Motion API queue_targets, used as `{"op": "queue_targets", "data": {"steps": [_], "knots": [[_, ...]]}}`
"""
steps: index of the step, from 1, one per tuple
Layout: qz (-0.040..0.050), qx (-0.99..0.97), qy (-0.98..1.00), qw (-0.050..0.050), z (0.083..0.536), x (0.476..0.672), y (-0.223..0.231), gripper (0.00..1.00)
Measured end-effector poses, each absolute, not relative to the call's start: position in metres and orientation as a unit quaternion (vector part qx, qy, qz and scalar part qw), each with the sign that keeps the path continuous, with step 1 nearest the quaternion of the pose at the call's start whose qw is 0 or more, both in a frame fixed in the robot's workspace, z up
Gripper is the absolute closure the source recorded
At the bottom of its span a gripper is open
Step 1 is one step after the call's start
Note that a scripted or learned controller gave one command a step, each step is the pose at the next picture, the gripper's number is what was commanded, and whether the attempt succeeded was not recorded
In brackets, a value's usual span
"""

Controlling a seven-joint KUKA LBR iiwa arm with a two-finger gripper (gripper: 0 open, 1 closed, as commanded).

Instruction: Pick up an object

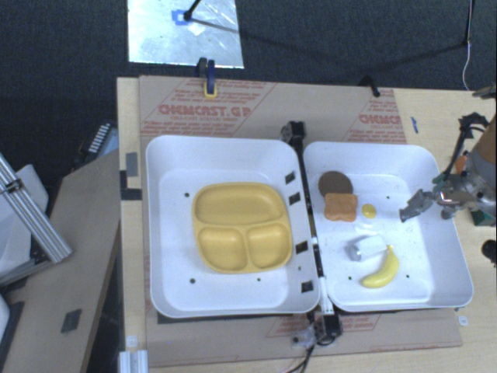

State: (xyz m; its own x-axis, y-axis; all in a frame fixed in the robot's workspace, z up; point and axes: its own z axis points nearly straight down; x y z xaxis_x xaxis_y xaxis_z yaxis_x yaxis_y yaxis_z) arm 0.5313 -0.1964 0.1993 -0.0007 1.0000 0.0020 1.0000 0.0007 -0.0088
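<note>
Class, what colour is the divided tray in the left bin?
Yellow: the divided tray, seen in the camera view.

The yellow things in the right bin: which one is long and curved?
The banana, near the front of the bin. The other yellow thing, a small round piece, lies farther back.

Far left of my gripper (419,206) I see dark carpet (62,53), a silvery floor sheet (185,22), and aluminium framing (31,216).

In the right bin (423,231) lay five small things: a brown disc (335,183) near the upper left, an orange block (340,207) touching it just below, a small yellow ball (369,210) beside that, a pale cup (365,248) on its side, and a banana (383,270) curving just below it.
</note>
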Motion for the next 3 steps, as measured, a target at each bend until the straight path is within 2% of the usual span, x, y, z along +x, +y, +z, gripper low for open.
{"op": "queue_targets", "data": {"steps": [1, 2, 3], "knots": [[-0.0003, -0.706, -0.708, -0.001, 0.204, 0.534, -0.196, 0.0], [0.0005, -0.707, -0.708, 0.001, 0.163, 0.532, -0.196, 0.0], [0.0008, -0.707, -0.707, 0.002, 0.101, 0.527, -0.193, 0.0]]}}
